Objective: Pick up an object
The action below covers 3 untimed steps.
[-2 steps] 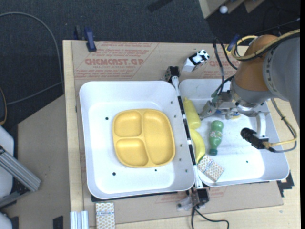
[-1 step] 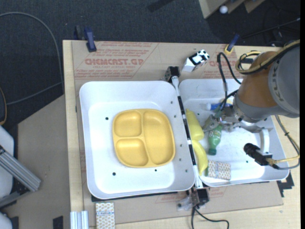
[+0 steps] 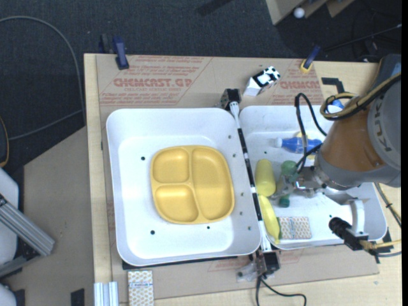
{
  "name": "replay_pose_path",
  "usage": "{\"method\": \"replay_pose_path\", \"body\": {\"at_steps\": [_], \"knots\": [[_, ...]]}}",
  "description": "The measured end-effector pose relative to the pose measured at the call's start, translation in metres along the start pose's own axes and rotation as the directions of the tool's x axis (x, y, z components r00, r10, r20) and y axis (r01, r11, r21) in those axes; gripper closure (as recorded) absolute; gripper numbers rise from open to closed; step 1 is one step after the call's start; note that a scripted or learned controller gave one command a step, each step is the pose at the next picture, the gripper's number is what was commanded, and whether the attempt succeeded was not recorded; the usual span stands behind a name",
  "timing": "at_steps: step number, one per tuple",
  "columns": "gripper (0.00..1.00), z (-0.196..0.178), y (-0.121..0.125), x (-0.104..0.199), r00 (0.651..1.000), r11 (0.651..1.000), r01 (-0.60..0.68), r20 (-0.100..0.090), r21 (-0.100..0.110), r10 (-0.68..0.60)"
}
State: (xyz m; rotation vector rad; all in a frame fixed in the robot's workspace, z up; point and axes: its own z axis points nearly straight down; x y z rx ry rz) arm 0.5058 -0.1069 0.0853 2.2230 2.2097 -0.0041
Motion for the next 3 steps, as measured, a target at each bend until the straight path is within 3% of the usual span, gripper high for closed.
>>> {"method": "replay_pose_path", "body": {"at_steps": [1, 2, 3], "knots": [[1.00, -0.009, 0.000, 0.002, 1.000, 1.000, 0.002, -0.003, 0.001, -0.002], [1.00, -0.100, -0.026, 0.025, 1.000, 1.000, 0.007, -0.007, 0.003, -0.007], [1.00, -0.139, -0.004, 0.052, 1.000, 1.000, 0.007, -0.007, 0.003, -0.007]]}}
